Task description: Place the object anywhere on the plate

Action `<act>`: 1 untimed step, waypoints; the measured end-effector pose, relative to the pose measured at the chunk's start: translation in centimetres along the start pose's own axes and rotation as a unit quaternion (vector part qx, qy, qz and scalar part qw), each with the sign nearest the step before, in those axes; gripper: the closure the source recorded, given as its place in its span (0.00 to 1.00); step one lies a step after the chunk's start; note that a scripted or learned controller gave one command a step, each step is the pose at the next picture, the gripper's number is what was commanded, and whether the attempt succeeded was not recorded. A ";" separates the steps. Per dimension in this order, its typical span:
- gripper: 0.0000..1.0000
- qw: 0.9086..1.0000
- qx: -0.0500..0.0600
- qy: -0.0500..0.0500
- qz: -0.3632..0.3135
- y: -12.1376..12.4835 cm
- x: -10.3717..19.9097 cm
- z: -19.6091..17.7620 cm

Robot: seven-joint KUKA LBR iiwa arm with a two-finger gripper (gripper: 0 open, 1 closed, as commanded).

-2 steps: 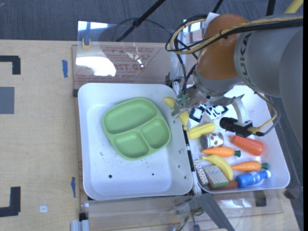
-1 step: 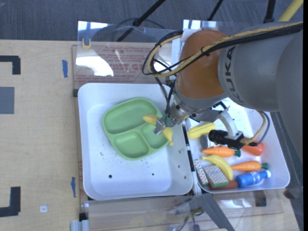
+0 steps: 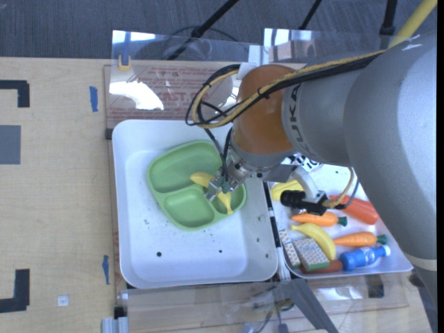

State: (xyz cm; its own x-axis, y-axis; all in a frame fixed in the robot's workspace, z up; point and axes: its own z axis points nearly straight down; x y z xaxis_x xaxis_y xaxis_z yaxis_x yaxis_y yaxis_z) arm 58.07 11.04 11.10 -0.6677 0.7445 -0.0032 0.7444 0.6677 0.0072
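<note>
There were two bins [image 3: 132, 207] [image 3: 388, 269], one plate [image 3: 173, 172], two bananas [image 3: 202, 180] [image 3: 316, 237], two carrots [image 3: 318, 220] [image 3: 357, 240] and one bottle [image 3: 361, 257].

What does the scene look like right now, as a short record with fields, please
plate: green divided plate in the left bin
gripper: gripper low over the plate's right side
object: yellow object on the plate, beside the fingertips; grip cannot be told
right bin: right bin holds toy carrots, a banana, a blue bottle
arm: grey with orange band, reaching from the right
</note>
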 end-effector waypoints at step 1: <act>0.00 1.000 0.000 -0.003 0.001 -0.1 -0.3 -0.1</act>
